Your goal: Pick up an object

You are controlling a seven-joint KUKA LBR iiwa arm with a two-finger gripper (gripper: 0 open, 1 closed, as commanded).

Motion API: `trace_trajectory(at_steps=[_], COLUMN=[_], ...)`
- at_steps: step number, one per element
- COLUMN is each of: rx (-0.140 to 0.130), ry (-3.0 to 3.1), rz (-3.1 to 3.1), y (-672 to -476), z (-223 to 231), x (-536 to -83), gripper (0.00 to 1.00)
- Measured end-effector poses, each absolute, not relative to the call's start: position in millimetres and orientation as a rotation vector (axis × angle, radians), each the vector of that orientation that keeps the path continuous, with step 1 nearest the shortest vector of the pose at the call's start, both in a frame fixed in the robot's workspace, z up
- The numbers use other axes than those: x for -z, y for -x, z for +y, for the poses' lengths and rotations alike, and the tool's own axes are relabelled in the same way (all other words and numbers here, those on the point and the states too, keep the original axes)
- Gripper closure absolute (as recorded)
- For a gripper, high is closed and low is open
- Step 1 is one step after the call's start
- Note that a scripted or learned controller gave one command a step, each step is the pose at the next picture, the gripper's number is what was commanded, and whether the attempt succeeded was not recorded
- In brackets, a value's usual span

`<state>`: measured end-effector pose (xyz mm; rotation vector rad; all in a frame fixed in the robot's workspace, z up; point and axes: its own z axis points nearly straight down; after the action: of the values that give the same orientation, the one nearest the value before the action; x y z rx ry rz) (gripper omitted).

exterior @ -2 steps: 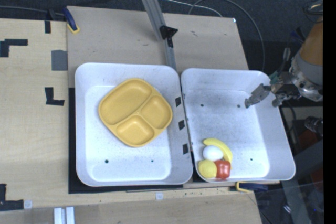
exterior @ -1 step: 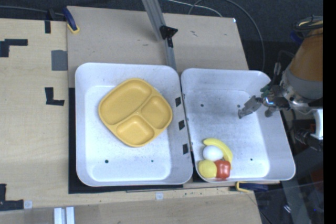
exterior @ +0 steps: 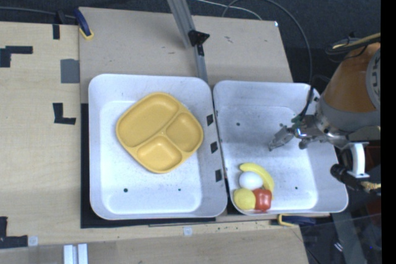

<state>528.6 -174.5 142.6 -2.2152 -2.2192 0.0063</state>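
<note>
I see the grey two-finger gripper [exterior: 283,136] low over the right shallow white bin [exterior: 247,96], its fingers slightly parted and gripping nothing. Toward that bin's near edge cluster a yellow plastic banana [exterior: 261,172], white egg [exterior: 250,180], yellow lemon [exterior: 244,198] and red pepper [exterior: 263,199]. The left white bin [exterior: 105,133] holds a yellow three-compartment plastic plate [exterior: 159,132]. I can read no writing anywhere.

My desk [exterior: 154,40] is a pale wooden top carrying two shallow white bins side by side near its front edge. The left bin [exterior: 102,151] and the right bin [exterior: 297,93] touch along their inner rims. A blue and yellow clamp [exterior: 84,24] grips the desk's back left corner. A grey metal rail [exterior: 179,3] slants in over the back edge toward the bins' meeting line.
</note>
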Motion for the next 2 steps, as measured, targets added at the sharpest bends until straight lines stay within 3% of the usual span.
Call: trace_trajectory(at_steps=[1,2], rx=[-0.001,0.002], ry=[2.215,2.223], rz=[-2.224,-2.225], y=[-529.9,-533.8], z=[-174,-181], x=[-156,-200], gripper=[1.00,1.00])
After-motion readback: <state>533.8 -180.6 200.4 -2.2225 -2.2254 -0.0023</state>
